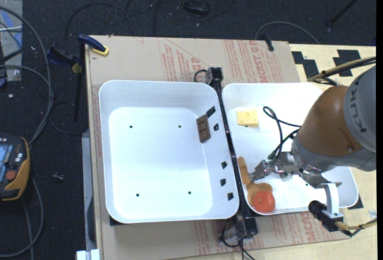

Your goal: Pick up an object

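In the right bin (281, 92) a red round object (263, 199) lies near the front left corner. An orange-brown stick-shaped object (243, 171) leans along the bin's left wall just above it. A yellow cheese-like block (248, 118) rests further back. My gripper (263, 173) hangs low over the bin, just above the red object and right of the stick. Its metal fingers look slightly parted, with nothing seen between them. A brown chocolate-like bar (204, 128) lies against the right wall of the left bin (119, 97).
The arm's orange wrist (328, 127) covers the right bin's right half. A black divider (227, 145) with clips runs between the bins. Cables trail over the right bin and along the bench's far side. A blue-yellow clamp (93, 45) sits at the board's back left corner.
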`<state>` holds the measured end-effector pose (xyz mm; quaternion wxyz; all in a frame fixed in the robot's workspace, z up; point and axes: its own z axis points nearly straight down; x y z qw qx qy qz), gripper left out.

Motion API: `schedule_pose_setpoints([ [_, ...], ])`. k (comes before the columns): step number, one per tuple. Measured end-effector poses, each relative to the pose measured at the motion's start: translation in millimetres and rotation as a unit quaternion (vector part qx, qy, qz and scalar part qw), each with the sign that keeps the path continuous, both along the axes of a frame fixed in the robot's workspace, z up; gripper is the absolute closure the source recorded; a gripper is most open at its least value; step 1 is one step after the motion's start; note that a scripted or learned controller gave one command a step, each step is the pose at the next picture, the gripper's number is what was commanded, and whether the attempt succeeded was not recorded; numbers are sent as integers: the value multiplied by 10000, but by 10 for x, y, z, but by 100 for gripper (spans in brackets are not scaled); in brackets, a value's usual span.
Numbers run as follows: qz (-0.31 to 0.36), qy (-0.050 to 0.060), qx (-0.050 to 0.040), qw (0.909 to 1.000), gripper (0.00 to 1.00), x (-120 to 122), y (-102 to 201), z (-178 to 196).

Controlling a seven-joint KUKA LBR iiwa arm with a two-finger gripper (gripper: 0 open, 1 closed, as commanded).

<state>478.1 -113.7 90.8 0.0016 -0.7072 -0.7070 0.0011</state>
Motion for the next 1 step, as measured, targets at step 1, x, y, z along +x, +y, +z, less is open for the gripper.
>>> schedule_pose_setpoints([
  [1, -1, -17, -2, 10000, 100, 11, 0, 116],
])
